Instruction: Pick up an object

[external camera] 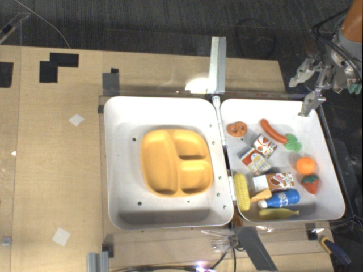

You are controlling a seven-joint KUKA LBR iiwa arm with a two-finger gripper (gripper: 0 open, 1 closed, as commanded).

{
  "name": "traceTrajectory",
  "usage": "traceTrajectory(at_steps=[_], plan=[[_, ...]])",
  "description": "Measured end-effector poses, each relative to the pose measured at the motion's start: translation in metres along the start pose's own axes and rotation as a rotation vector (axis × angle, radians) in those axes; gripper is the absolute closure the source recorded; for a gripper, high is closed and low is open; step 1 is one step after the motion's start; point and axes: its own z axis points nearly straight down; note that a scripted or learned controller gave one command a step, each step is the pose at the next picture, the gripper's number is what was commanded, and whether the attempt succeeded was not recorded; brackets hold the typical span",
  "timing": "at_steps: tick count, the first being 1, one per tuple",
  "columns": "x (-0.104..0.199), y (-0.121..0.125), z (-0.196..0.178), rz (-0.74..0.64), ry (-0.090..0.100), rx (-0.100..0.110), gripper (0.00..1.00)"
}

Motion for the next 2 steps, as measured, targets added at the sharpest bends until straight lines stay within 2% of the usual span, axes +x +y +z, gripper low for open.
traceTrajectory(at_steps=[1,2], plan=[[0.009,0.028,0.143,0.410,-0.005,0.000,0.00],[0.014,0.085,0.184,0.770,0.001,0.007,0.00]])
